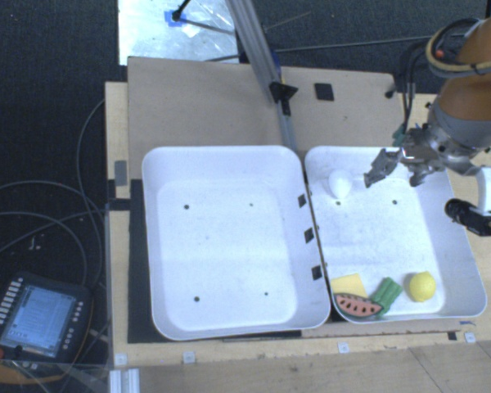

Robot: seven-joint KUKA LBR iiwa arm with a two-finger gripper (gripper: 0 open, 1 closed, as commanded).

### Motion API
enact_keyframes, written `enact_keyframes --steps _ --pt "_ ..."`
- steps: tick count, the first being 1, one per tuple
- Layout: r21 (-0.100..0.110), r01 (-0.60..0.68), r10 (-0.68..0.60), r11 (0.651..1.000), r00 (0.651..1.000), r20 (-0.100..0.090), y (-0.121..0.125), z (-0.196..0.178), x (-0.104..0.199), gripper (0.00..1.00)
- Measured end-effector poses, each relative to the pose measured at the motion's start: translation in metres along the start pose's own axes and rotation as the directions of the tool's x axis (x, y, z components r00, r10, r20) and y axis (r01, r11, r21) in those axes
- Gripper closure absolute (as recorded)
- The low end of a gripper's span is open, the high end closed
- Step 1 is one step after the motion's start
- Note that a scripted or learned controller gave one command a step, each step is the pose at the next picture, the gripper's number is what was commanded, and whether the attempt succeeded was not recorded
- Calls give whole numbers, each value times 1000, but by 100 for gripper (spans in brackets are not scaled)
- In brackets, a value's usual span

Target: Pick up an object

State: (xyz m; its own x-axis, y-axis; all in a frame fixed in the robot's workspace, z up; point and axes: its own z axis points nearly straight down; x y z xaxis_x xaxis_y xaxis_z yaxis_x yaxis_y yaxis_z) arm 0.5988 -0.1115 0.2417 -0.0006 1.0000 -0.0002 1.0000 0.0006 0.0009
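The right bin [454, 244] holds several small things. A white rounded object [340, 185] lies near its far left corner. Along the front edge sit a yellow block [349, 284], a watermelon slice [358, 305], a green piece [386, 292] and a yellow lemon [421, 286]. My gripper [394, 177] hangs over the far part of the right bin, just right of the white object and apart from it. It is open, with its fingers spread and nothing between them.
The left bin [221, 236] stands beside the right one, their rims meeting at the middle. A grey pole [258, 39] slants in over the bench's far edge. Cables and a pendant [37, 313] lie on the floor at left.
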Motion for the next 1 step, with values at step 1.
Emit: enact_keyframes --steps 1 --pt "-8 -5 5 1000 1000 2 -52 -91 -52 0"
